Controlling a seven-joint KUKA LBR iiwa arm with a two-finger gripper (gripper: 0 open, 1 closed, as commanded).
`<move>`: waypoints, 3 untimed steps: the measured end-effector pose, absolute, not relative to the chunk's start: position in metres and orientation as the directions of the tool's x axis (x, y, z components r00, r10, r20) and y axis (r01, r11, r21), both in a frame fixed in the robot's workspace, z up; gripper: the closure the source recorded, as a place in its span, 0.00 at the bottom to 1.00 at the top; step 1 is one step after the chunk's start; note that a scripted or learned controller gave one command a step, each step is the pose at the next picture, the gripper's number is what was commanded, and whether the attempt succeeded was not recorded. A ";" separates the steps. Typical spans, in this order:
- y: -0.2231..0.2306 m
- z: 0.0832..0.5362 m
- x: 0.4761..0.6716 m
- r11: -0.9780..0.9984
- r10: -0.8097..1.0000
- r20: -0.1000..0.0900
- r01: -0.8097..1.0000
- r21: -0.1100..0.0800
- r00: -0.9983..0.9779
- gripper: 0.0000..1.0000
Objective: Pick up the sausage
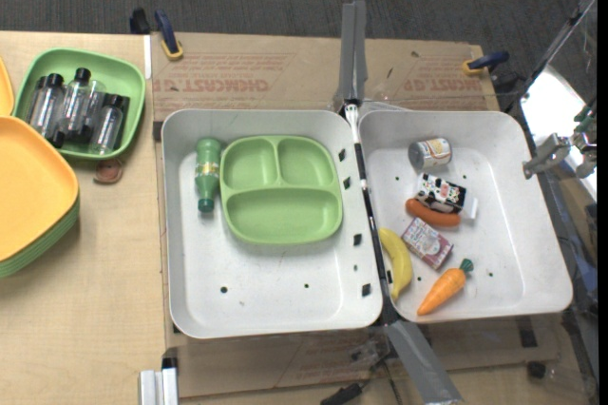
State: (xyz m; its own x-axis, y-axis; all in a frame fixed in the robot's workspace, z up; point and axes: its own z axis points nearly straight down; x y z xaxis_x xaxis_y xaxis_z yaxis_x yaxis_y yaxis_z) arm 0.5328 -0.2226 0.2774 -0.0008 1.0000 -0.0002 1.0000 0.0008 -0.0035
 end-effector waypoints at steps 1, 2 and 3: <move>-0.219 0.143 0.534 -0.353 0.935 0.005 0.935 0.015 0.353 0.00; -0.191 0.090 0.517 -0.668 0.745 -0.002 0.745 -0.006 0.668 0.00; -0.191 0.098 0.516 -0.666 0.746 -0.004 0.746 -0.009 0.666 1.00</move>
